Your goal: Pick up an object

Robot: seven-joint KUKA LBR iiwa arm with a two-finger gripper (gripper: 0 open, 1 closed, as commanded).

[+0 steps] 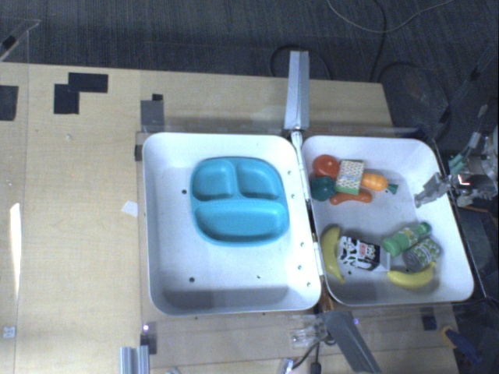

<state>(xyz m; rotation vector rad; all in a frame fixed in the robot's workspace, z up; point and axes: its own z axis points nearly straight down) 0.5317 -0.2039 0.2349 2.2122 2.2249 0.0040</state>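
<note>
Gripper (433, 189) sits at the right rim of the right bin (437, 156), low over the wall, with nothing visibly held; how far it is open cannot be told, since the part in view is small and blurred.

That bin holds all the loose things. Near its upper left lie a red-orange ball (324, 164), a dark teal piece (321, 187) just below it, a pale speckled box (350, 176) beside them, an orange carrot-like toy (374, 182) to the right of the box, and an orange piece (351, 199) under it. Lower down, a banana (331, 252) lies along the left wall, touching a black-and-white carton (359, 254). A green bottle (407, 240) lies tilted to the right of the carton, and a second banana (411, 278) curves below the bottle, near the front wall.

On the tabletop (78, 224), the left bin (168, 232) holds a blue divided plate (238, 199), flat at its middle.
</note>
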